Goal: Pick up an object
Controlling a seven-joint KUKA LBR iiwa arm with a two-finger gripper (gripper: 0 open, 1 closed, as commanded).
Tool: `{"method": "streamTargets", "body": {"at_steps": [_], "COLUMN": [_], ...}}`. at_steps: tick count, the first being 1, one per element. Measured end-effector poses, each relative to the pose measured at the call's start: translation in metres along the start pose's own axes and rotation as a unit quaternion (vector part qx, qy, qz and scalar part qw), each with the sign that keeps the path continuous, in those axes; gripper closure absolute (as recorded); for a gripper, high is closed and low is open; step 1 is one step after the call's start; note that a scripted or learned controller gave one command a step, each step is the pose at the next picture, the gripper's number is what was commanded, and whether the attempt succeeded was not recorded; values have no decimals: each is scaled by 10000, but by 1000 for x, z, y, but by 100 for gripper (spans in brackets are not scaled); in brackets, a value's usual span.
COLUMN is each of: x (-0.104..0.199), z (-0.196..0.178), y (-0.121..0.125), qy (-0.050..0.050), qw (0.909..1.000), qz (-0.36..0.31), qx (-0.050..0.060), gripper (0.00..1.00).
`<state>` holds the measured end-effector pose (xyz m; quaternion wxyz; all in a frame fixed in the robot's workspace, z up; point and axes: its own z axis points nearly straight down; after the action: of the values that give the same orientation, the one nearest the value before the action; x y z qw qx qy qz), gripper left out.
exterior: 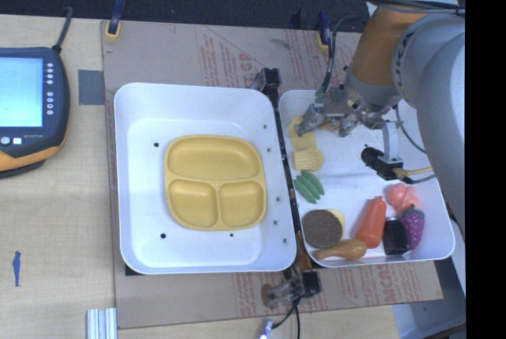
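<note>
Two white bins sit side by side: nearest us in the right bin (pixel 443 250) lie a brown disc (pixel 322 227), an orange bottle (pixel 371 222) and purple grapes (pixel 413 224), then a green pod (pixel 310 186). Farther back the gripper (pixel 322 121) hovers, fingers spread and empty, over a yellow ridged piece (pixel 307 158). We judge it should centre over that piece before closing.

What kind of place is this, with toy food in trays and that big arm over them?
Probably a robotics lab test bench. A grey and orange robot arm reaches over two white bins, one holding toy food, and a handheld control pendant lies beside them.
</note>
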<state>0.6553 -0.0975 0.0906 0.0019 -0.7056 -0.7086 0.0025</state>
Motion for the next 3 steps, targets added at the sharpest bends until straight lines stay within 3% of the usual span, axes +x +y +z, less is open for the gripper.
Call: {"method": "streamTargets", "body": {"at_steps": [3], "x": [3], "z": [-1], "y": [1], "qy": [4], "qw": [10000], "qz": [-1], "qx": [-5], "gripper": [0]}}
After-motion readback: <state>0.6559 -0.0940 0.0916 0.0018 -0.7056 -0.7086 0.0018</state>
